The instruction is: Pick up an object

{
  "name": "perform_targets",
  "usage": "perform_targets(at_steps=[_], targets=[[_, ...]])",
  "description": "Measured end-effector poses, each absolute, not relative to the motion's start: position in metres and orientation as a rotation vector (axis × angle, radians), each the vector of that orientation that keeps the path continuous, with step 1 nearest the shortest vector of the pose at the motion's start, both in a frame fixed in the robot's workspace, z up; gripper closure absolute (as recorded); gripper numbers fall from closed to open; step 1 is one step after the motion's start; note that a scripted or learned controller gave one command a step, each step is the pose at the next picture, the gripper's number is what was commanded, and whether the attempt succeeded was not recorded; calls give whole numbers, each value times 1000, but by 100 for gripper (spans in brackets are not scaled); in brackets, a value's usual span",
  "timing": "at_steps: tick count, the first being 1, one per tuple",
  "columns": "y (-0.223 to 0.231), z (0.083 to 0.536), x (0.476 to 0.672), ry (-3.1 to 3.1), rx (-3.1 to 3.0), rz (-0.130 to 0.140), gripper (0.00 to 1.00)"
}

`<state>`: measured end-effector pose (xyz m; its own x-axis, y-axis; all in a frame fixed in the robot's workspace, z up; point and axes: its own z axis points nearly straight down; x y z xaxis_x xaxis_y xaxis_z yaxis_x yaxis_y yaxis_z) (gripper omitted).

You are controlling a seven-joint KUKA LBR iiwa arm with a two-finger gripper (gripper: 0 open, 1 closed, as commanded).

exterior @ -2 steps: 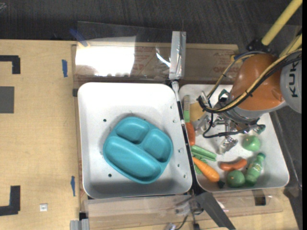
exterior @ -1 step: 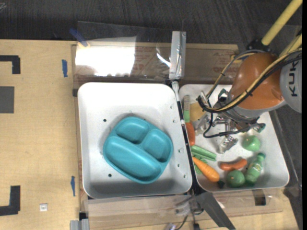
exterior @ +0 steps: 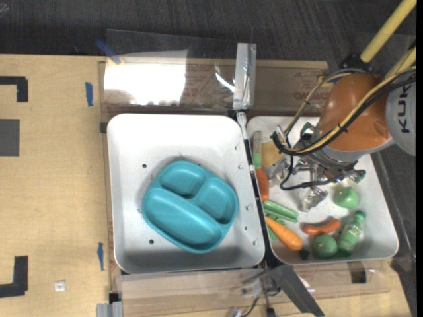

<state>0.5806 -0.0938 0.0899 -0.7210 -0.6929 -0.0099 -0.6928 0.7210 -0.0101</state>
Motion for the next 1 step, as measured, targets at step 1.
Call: perform_targets(at_steps=[1], targets=[[-94, 90, 581, 2902, -1168, -9, 0]])
